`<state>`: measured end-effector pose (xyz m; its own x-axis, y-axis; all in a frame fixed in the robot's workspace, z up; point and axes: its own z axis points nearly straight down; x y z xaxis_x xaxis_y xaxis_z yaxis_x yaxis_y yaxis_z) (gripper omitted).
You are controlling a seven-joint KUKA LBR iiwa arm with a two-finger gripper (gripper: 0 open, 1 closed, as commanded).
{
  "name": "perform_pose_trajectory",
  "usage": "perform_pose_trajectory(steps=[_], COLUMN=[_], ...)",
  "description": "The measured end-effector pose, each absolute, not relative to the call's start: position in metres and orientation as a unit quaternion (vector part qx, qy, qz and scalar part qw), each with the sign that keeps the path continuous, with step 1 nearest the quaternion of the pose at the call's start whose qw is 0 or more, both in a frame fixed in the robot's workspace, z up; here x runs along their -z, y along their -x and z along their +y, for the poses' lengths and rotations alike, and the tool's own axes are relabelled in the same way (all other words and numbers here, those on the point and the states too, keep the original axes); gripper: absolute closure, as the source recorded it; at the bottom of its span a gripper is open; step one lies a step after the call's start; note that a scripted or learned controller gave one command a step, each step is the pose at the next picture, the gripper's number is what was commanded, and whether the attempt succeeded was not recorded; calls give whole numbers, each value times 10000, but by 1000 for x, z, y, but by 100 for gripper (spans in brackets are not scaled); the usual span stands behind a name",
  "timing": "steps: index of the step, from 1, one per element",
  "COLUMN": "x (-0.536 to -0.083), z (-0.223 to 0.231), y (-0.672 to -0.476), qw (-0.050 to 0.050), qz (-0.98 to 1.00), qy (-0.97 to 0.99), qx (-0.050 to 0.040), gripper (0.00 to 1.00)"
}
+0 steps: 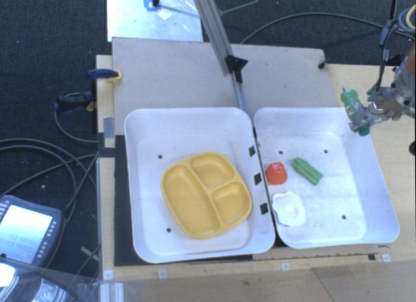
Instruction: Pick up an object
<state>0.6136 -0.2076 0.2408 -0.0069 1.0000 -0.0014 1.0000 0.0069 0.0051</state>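
- White plastic forms both bins: the left bin [140, 164] carries a yellow divided plate [206, 194] with three compartments, lying flat and turned at an angle.
- Inside the right bin [364, 164] three small things lie near its left side: a red piece [276, 173], a green oblong piece [307, 171] and a white fried-egg toy [288, 208].
- Red piece and green oblong piece sit near each other but apart, the green one lying at a slant to the red one's right; the egg toy lies just below the red piece, close to the wall shared by the bins.
- Over the right bin's upper right rim hangs the gripper [359, 113], greenish at its tip, on the grey arm entering from the right.
- Whether its tips are spread or closed on anything I cannot tell; the view is too small and blurred there.
- All three small things lie well apart from the gripper, down and to its left; the green oblong piece is the nearest of them.
- Outside the bins, a grey pole [214, 25] slants down to the bench [175, 73], and a tablet-like pendant [26, 229] sits at lower left.
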Motion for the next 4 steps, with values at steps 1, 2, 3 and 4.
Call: perform_pose_trajectory(steps=[1,2,3,4], x=[-238,-228,-222,-231], z=[-149,-93,-41,11], y=[-618,-616,-600,-602], qw=[-2,-8,-12,0], qz=[7112,7111,7109,7111], qy=[-7030,-7031,-7033,-7031], qx=[-12,-8,-2,-16], gripper=[100,100,100,100])
